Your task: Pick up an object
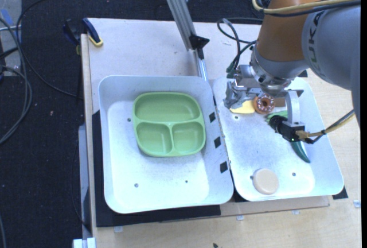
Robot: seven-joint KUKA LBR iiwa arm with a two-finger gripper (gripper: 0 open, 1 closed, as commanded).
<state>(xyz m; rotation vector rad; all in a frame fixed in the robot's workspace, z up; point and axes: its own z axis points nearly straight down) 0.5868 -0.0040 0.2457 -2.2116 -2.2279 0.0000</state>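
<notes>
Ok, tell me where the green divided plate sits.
The green divided plate lies in the left bin, toward its upper middle, well apart from the round tan disc in the right bin.

Green tray [170, 124] crowds the left bin [114, 183]; its near edge lies open.

Tray [170, 124] in left bin [114, 143] (disc [266, 181] right)

Right bin, far end: yellow piece [245, 108] lying flat, partly hidden under the wrist; brown ring-shaped item [264, 105] just beside it, to its right. Along the right wall: dark green elongated object [300, 149], lying at a slant. Near corner: pale tan round disc [266, 181], lying flat, well apart from the others.
</notes>
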